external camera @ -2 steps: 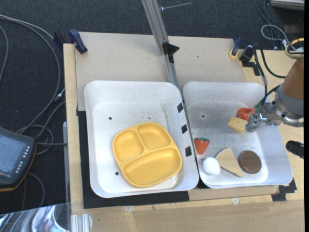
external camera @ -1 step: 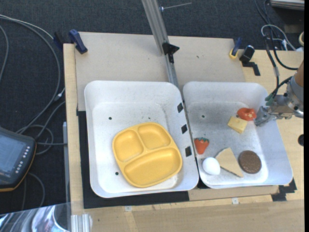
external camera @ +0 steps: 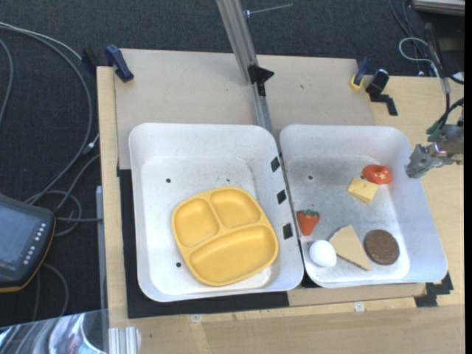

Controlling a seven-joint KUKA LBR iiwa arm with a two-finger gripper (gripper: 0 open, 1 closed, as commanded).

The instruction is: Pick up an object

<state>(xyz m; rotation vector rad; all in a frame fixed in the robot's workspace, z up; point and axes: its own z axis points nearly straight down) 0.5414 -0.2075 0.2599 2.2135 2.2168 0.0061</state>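
My gripper: at three o'clock, over the right bin's outer rim; whether it's clenched, I cannot tell.
Tomato: nearest me, touching the cheese cube.
Five o'clock: cookie, wedge, egg.
Strawberry: by the divider.
Left bin: yellow tray.

Pincer low at right edge, pointing left, holding nothing.

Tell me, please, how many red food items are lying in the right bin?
2. A tomato lies near the far right corner, touching a yellow cheese block. A strawberry lies at the left wall. None seems hidden.
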